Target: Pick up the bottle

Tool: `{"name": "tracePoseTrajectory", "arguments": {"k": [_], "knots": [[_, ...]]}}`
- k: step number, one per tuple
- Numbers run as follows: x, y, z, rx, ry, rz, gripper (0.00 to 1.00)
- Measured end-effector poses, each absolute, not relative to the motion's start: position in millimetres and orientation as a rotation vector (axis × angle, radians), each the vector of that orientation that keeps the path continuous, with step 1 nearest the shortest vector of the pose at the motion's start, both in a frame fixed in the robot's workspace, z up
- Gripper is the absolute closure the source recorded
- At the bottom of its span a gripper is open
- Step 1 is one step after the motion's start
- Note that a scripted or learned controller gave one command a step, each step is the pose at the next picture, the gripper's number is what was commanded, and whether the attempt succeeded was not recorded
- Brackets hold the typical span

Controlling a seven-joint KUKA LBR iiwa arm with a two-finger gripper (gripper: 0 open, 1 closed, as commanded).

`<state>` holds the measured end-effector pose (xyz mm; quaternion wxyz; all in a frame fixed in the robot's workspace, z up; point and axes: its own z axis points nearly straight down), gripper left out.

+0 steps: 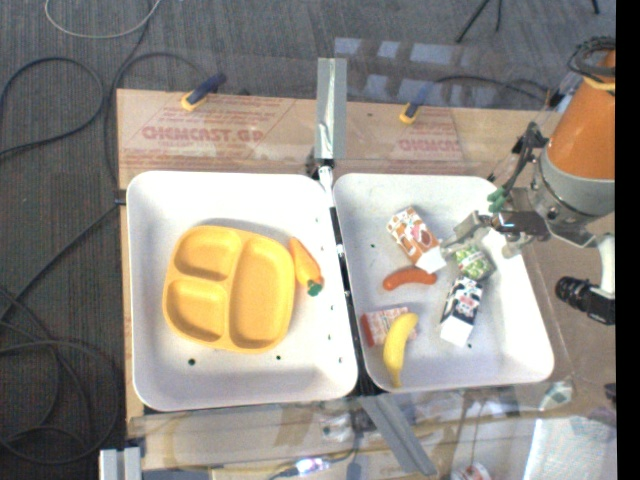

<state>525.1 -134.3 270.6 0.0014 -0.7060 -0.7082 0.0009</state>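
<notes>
Dark grey carpet floor (250, 18), black cables (40, 98) trailing across it, brown cardboard sheet (220, 133) on the bench

Bright even overhead light — white bins (150, 298) near blown out; soft short shadows; slight overall softness, low resolution.

bottle (462, 311): small, white body with black cow-ish patches, looks like a milk one
pose: lying flat on its side, slightly slanted
spot: right bin floor, just below the gripper (480, 230), a little toward the bench's front edge
</notes>
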Motion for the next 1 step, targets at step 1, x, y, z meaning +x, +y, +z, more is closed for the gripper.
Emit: {"name": "tracePoseTrajectory", "arguments": {"k": [1], "knots": [[489.9, -103.5, 124.5, -2.366, -2.080, -0.013, 0.00]]}}
